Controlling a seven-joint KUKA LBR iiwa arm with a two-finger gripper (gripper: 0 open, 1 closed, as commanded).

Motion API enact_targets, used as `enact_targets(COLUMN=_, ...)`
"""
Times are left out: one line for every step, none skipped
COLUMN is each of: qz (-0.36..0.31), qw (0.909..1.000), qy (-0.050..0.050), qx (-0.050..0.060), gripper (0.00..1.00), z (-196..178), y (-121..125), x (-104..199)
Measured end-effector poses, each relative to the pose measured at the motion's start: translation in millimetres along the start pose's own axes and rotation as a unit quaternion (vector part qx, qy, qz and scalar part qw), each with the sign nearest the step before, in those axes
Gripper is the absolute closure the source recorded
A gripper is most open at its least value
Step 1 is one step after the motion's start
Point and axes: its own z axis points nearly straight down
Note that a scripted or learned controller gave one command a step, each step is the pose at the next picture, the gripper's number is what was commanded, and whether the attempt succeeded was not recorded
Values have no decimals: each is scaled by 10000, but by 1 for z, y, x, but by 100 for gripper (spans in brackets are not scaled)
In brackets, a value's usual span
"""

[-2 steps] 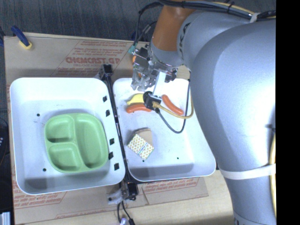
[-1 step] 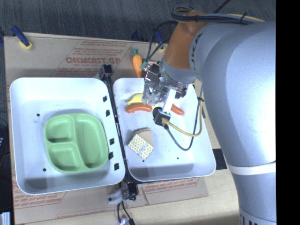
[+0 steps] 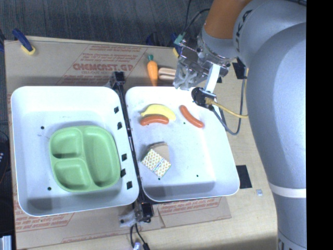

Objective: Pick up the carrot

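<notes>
The carrot [image 3: 152,71], orange with a green top, lies on the brown board just behind the right bin's [image 3: 218,155] far rim. It is outside the bin, pointing toward me. My gripper [image 3: 183,81] hangs over the bin's far edge, a little to the right of the carrot and apart from it. A tan cylindrical piece [image 3: 166,74] lies between the carrot and the gripper.
Inside the right bin lie a yellow banana [image 3: 158,110], two sausages [image 3: 154,120] [image 3: 191,116] and a patterned packet [image 3: 156,162] leaning on a brown block. The left bin [image 3: 31,113] holds a green divided plate [image 3: 83,158]. Black clips [image 3: 118,78] join the bins.
</notes>
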Motion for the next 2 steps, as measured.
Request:
enact_targets(qz=408, qw=9992, qy=-5, qx=23, gripper=100, z=22, y=-42, x=96)
enact_targets(qz=-102, qw=9999, qy=-7, qx=12, gripper=100, z=15, y=-127, x=17)
